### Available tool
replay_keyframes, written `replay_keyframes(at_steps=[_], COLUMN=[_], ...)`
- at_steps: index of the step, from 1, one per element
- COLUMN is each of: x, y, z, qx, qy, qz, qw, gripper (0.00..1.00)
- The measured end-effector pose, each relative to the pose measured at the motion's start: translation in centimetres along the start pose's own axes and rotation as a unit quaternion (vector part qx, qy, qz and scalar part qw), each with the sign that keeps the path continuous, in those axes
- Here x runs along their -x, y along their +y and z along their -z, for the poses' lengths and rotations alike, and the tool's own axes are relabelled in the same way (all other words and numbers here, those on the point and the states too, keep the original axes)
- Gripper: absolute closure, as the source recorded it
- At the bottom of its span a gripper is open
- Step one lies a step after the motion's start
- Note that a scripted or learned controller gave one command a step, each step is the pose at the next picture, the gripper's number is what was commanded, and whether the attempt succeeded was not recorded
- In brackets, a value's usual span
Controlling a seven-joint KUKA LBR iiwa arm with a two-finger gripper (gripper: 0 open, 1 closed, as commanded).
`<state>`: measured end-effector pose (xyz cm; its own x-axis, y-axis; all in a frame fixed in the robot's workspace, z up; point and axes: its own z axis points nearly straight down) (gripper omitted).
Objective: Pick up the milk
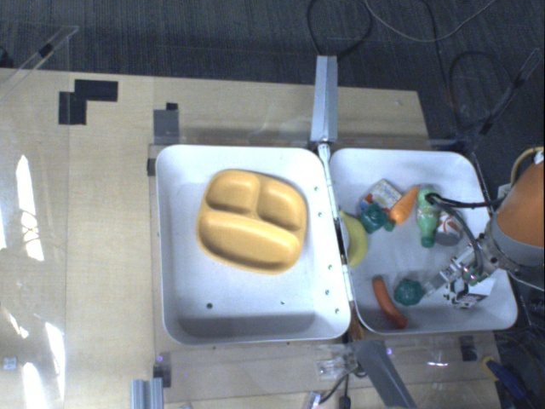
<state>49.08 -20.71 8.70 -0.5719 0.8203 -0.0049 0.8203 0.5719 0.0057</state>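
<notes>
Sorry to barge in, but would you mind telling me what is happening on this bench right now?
A KUKA arm reaches in from the right, its gripper low over the right bin, near that bin's front right corner. The left bin holds a large yellow bread-shaped toy. Small toy foods, including a sausage and banana, lie scattered in the right bin.

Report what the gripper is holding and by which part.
Cannot be told. The gripper sits low in the right bin, its fingertips too blurred to show anything between them.
</notes>
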Motion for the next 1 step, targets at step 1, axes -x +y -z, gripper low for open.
replay_keyframes(at_steps=[1], x=[0.22], y=[0.24], z=[0.9], qx=[0.002], qy=[-0.002], qz=[0.0], qw=[1.0], gripper=[1.0])
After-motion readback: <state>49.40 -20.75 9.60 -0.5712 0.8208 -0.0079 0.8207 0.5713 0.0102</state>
